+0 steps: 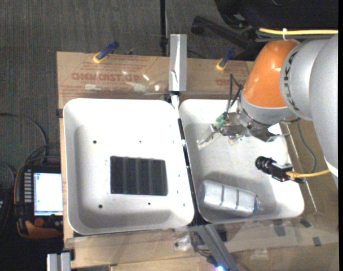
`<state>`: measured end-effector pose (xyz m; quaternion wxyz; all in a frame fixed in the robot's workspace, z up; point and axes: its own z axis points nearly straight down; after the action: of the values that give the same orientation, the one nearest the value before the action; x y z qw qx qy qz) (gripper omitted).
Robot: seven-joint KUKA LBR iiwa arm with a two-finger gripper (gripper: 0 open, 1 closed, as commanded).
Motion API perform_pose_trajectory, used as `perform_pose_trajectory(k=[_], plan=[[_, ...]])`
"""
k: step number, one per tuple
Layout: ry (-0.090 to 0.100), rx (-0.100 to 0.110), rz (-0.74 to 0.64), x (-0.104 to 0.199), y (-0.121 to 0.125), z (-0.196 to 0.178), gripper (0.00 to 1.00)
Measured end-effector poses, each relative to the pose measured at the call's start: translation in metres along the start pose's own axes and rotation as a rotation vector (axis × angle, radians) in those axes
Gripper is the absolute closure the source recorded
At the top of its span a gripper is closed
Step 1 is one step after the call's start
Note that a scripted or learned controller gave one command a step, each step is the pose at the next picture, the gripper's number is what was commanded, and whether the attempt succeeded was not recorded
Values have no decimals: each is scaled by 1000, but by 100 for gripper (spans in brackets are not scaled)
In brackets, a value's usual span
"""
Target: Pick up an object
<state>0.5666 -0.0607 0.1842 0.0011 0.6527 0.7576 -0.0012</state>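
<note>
The KUKA arm (298,83) reaches in from the right and hangs over the far part of the right bin (295,208), its gripper (228,127) lying low near the bin's back-left area. From this slanted overhead view the wrist hides most of the tool, so whether it is spread or pressed together cannot be told, and nothing can be made out held in it. A pale sliver (204,141) pokes out just to the left of the tool, possibly part of the tool or a small object; it is too small to say which. The clearest candidate for picking is the grey ribbed bottle (229,197), lying on its side at the near edge of the same bin, with a bluish cap end toward the right. Its long axis runs roughly left to right across the view, tilted slightly down toward the right. It lies well apart from the gripper, toward the near side of the bin, so the move would likely call for travel toward the camera and a descent, closing across the bottle's short width. The left bin (81,123) holds 1 dark ribbed rectangular block (139,175), which sits farther off, across the divider between the 2 bins
</note>
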Motion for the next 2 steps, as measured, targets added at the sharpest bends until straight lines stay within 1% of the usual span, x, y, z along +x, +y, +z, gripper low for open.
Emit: perform_pose_trajectory(k=[1,2], plan=[[0,1,164,-40,-7,-35,0],[0,1,212,-120,-44,-29,0]])
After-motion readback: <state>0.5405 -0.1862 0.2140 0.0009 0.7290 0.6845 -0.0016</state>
